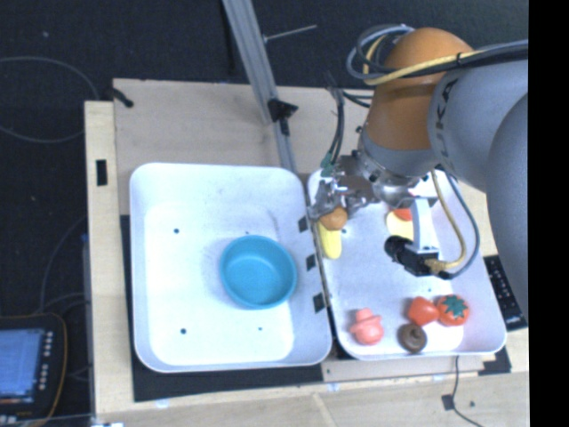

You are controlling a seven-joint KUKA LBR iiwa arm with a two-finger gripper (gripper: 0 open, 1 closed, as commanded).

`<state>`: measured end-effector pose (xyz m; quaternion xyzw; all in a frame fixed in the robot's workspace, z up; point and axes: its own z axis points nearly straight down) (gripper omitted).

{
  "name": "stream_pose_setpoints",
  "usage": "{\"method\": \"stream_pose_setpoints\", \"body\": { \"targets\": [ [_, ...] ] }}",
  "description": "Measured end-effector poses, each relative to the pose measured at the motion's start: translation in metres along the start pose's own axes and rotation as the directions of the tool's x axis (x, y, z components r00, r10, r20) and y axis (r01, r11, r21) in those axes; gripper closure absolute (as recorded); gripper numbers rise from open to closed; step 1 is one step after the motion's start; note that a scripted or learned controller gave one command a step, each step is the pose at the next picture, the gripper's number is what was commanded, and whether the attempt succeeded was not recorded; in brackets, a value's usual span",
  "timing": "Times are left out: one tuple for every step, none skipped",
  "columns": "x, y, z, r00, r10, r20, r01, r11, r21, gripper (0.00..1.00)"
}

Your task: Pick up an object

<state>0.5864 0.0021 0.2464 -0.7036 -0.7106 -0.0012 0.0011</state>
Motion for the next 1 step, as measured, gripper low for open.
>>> {"method": "stream_pose_setpoints", "body": {
  "targets": [
    [0.0517, 0.0208, 0.0122, 1.0, 0.001, 0.003, -0.001, 1.0, 0.001, 1.0]
  ]
}}
